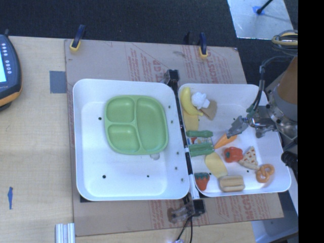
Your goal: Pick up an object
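Observation:
The right bin (238,97) holds toy food: a yellow banana (187,105), a white piece (200,100) on a tan piece (209,110), two green pods (200,134), an orange carrot (223,141), a red pepper (233,154), a yellow wedge (215,164), a pizza slice (249,158), a pretzel (264,173), a bun (232,183) and a strawberry (202,180). My gripper (236,127) hangs over the bin's right half, fingertips just above the carrot's upper end. Nothing shows between its fingers.
The left bin (86,135) carries a green divided plate (136,124). A black and orange handset (7,70) lies at the bench's left edge. Clamps (202,47) pin the cardboard sheet at the back. The arm's body (283,110) overhangs the right bin's right wall.

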You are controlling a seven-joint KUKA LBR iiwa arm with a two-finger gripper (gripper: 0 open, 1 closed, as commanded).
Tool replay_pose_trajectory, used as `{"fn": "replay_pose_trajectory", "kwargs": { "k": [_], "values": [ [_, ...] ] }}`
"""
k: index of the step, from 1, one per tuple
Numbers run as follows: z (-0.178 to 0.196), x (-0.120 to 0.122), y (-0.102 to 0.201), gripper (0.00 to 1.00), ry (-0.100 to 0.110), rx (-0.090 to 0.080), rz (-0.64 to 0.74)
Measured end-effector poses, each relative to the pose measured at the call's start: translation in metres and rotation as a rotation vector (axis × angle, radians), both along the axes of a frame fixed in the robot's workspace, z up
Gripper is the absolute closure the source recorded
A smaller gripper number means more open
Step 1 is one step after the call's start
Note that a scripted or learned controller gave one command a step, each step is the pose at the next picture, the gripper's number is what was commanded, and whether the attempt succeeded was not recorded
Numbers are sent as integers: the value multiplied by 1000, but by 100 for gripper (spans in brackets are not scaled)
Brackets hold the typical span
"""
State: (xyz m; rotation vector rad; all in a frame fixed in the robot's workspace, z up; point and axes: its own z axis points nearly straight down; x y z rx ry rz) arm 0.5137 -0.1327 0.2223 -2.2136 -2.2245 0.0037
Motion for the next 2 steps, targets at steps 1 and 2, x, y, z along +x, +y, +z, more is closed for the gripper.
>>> {"fn": "replay_pose_trajectory", "kwargs": {
  "k": [1,2],
  "values": [
    [-132,23,22,0,-2,1,1],
    [-101,98,-5,0,-10,-3,1]
  ]
}}
